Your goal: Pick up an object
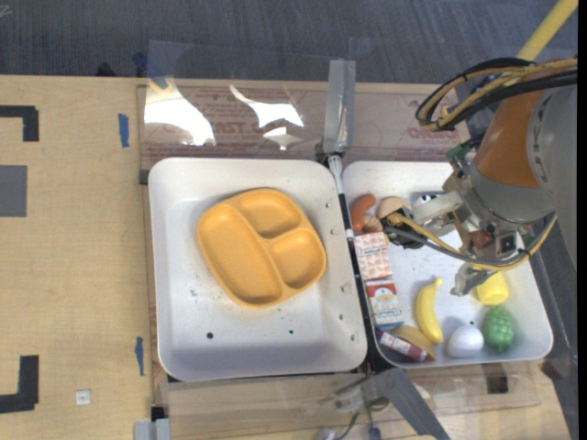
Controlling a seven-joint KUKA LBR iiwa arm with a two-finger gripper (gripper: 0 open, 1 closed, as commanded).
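Nearest the camera, along the right bin's (541,351) front edge, lie a small dark packet (404,345), a white ball (465,340) and a green bumpy fruit (499,328), close together. Just behind them a banana (428,308) stands lengthwise beside a yellow lemon-like piece (492,289). A red-and-white carton (377,277) lies against the bin's left wall. Bare white floor shows between carton and banana. Farther back, the arm (518,159) crowds the bin's right half; its jaws (466,278) hang just above the yellow piece, their spread impossible to tell. The left bin (174,273) has a yellow divided tray (261,246) at centre, with open margin all round.
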